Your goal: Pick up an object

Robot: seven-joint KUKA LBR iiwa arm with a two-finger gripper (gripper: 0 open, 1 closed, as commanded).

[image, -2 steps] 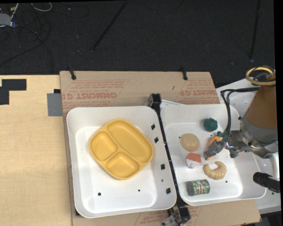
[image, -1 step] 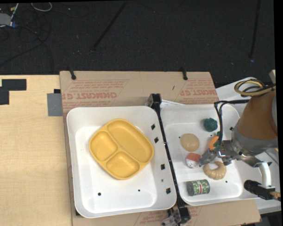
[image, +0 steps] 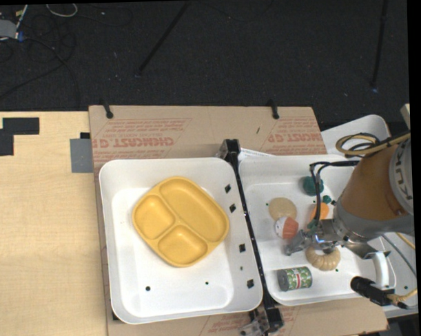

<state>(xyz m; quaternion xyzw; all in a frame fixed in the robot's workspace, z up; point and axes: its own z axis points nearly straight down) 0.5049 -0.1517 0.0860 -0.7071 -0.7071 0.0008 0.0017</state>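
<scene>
Pincer (image: 311,240) too small and too crowded against the arm (image: 377,192) for its state to be read. Tan round object (image: 324,259) partly covered by it from above. Teal item (image: 312,184) half hidden behind a black cable (image: 327,165). Orange piece (image: 324,211) mostly masked by the arm. Label on the small can (image: 295,279) unreadable.
</scene>
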